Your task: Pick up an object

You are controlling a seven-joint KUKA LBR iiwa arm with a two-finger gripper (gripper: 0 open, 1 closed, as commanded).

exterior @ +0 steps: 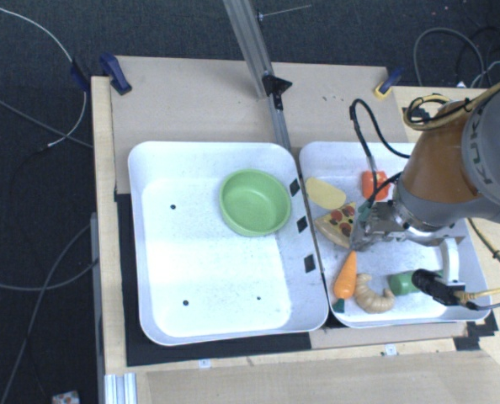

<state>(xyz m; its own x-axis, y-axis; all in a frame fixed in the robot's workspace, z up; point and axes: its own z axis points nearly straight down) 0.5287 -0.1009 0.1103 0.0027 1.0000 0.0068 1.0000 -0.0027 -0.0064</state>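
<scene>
We have the gripper (361, 232) down at the pizza slice (338, 224), grasp state unreadable, nothing lifted yet.

We look down from one fixed high camera, slanted, on the table (191, 99), both bins, arm entering at 3 o'clock.

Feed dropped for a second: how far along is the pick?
Done: the gripper is down in the right bin, at the pizza slice. In hand: nothing visibly lifted. Left: grasp and raise; carrot, croissant and green bowl lie untouched.
</scene>
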